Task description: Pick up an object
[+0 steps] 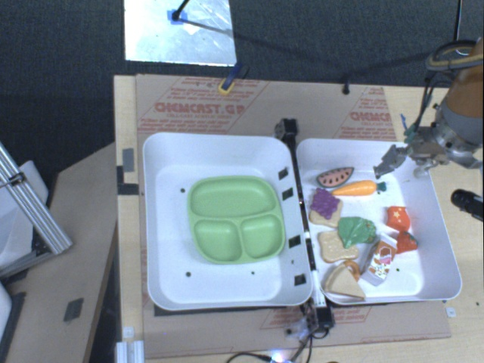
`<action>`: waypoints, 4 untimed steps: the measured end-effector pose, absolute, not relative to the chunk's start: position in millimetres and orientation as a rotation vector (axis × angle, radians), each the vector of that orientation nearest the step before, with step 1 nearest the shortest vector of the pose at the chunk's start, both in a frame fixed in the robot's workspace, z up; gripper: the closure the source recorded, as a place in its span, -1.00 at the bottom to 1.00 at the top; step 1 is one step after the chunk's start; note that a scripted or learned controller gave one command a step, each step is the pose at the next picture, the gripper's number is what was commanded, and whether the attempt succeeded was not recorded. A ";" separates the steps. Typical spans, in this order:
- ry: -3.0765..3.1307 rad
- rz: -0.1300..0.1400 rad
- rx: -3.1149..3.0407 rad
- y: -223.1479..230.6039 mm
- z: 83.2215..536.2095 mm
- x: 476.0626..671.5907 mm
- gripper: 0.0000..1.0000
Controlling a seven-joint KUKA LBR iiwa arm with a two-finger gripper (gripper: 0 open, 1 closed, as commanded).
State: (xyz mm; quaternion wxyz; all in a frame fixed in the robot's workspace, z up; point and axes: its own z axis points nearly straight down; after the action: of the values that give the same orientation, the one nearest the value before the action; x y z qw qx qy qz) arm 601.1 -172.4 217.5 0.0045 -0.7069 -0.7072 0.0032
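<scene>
Nearest the camera: a sandwich wedge (344,283) at the front edge of the right bin (439,237), touching a small carton (380,264) tilted on its side. Behind these, packed close: a toast slice (333,245), a green leafy piece (355,231), a purple piece (326,203), two red pieces (401,228). Farther back, more apart: a carrot (355,190) lying crosswise, and a watermelon slice (335,177) just beyond it. In the left bin (162,172): a green divided plate (234,219).

Gripper (388,163) at the back right of the right bin, just behind the carrot's tip, hanging above the floor, fingers (393,159) apparently a little apart, nothing between them; hard to be certain at this size.

Advice for the pick, as judgement only: choose the carrot, nearest and with free space on both long sides. Approach from directly above its middle, with the jaws across the short width, not along the length. Open wide before descending. Go low enough to grip below the rounded top, otherwise likely to squirt out. Avoid the crowded front cluster, where a neighbour could get pinched or knocked.
</scene>
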 end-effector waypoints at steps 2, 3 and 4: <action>-2.223 0.001 -2.218 -168.4 163.3 603.2 -1.00; -2.223 0.002 -2.216 -170.0 105.4 611.3 -1.00; -2.224 0.000 -2.219 -169.6 84.3 612.1 -1.00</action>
State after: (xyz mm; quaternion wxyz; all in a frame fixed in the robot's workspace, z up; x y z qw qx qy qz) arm 612.1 -169.6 84.3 -0.0002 -0.7063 -0.7079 0.0000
